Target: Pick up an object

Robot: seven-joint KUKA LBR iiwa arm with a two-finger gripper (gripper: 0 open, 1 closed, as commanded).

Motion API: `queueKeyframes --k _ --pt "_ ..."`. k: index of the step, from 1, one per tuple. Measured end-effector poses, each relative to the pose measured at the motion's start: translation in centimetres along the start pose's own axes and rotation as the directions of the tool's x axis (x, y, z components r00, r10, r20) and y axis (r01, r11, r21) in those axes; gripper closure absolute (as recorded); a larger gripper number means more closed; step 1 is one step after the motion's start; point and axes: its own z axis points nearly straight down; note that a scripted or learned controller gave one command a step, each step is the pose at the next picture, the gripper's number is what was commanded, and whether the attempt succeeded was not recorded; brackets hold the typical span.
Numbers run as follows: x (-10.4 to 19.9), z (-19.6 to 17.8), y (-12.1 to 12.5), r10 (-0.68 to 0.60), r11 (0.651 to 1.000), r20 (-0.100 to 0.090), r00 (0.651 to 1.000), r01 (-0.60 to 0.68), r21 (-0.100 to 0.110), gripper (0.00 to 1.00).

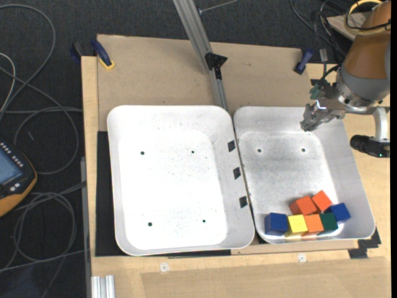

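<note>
Up at the far right corner of the right bin (347,160), the gripper (309,120) hangs over the rim, tipped down and to the left; whether it is open or closed I cannot tell from this angle. Behind it the grey arm (366,54) leans in from the right, with a broad orange band above the wrist.

Well apart from the gripper, at the near end of the right bin, the blocks are bunched together: an orange block (304,204) and another orange one (322,199) at the back, a blue block (276,222) to the left, a yellow block (298,224) beside it, then an orange block (314,223), a green block (329,222) and a blue block (340,212) toward the right wall.

Left of the right bin, touching it, lies the left bin (124,166). Both rest on a pale wooden bench (155,67). A metal rail (195,30) slants up from between the bins. Beyond the bench is dark carpet (43,42) strewn with cables, and a handheld controller (12,176) lies far to the left.
</note>
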Motion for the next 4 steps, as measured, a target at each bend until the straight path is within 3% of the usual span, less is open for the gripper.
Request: queueKeyframes --k 1,2,4 --pt "0.0 -1.0 0.1 0.000 1.000 -0.001 1.000 0.000 0.004 1.00" --pt "5.4 -0.6 -1.3 -0.005 1.000 -0.005 1.000 0.005 0.010 1.00" --pt "15.6 -3.7 -4.4 -0.006 1.000 -0.006 1.000 0.006 0.009 1.00"
